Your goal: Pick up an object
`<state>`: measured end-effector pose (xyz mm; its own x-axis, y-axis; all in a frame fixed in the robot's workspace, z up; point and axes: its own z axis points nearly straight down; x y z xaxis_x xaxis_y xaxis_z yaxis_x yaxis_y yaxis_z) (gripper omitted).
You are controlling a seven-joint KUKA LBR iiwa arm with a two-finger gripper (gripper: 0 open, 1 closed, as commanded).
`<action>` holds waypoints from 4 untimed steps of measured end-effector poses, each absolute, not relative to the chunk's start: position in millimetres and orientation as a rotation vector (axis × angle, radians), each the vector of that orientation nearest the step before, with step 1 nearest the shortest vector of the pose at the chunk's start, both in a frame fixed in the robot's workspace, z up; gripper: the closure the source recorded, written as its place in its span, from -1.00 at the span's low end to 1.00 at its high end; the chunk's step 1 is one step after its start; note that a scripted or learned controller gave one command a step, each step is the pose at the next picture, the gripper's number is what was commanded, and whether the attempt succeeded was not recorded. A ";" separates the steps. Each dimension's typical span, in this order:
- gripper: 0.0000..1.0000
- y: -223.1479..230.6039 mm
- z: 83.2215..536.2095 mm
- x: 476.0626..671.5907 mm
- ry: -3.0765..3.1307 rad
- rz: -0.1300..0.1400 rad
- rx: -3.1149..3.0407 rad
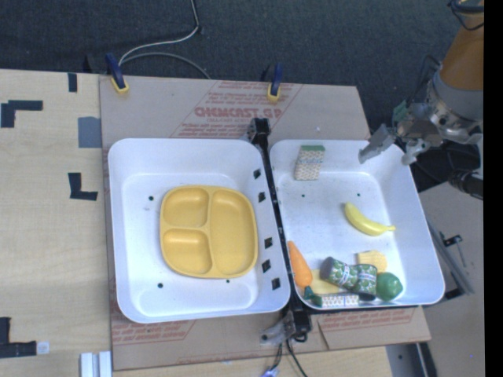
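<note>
Hovering open-fingered: jaws (391,149) above right bin (409,181) corner.

The arm (462,61) is a thick rounded column with an orange-tan band, and a yellow ring caps the dark joint above that. Below the band sits a pale grey collar, then a cluttered grey wrist block with dark cabling looped beside it. The gripper (391,144) is grey metal with slim, angular fingers (374,149), seen over the far right corner of the right-hand bin (416,210).
</note>
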<state>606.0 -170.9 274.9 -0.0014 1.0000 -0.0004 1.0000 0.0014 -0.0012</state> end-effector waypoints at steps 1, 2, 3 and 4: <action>-1.00 -200.2 202.1 584.7 -2.221 0.003 -2.220; -1.00 -195.3 87.1 583.9 -2.226 -0.003 -2.222; 1.00 -195.8 97.7 584.6 -2.228 -0.004 -2.225; 1.00 -144.8 85.2 661.1 -2.225 -0.003 -2.220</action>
